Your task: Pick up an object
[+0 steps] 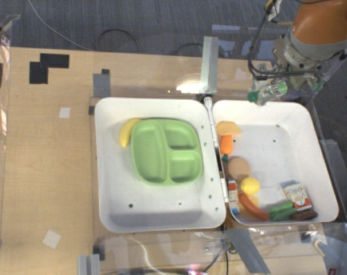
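A green sectioned tray [165, 151] lies in the left bin [110, 199]. A banana [126, 132] touches the tray's upper-left edge. Both bins rest on the bench [41, 171].

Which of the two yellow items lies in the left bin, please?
The banana, curved and tucked against the green plate. The other, a round lemon, sits in the right bin among the other food.

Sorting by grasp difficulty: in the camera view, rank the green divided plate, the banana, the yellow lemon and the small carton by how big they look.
1. green divided plate, by far the largest.
2. banana, though the plate hides part of it.
3. small carton.
4. yellow lemon, close to the carton, so that order is unsure.
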Motion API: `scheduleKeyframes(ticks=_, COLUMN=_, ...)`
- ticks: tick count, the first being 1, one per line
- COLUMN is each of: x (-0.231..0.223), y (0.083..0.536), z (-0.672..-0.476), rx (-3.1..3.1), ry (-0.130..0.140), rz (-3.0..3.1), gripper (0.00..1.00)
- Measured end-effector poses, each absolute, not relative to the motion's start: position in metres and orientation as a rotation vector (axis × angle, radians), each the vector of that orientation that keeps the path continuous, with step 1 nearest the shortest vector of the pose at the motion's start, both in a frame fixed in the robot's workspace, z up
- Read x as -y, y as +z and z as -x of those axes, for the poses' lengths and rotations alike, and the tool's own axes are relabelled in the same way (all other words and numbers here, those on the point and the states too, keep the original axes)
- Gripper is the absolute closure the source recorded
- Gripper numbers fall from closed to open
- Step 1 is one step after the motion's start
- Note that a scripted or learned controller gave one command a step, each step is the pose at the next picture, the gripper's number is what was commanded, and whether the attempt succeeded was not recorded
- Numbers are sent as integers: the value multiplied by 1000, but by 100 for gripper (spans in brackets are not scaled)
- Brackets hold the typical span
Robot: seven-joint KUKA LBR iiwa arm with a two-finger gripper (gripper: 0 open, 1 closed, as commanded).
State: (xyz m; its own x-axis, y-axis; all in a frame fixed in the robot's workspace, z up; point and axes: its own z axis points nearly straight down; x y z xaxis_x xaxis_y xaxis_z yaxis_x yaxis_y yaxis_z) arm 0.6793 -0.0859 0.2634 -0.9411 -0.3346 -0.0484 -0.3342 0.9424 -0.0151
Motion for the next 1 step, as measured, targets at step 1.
scheduleKeyframes(ticks=1, x=56, y=220, z=-607, rx=-3104, ry=2, rz=447, gripper=100)
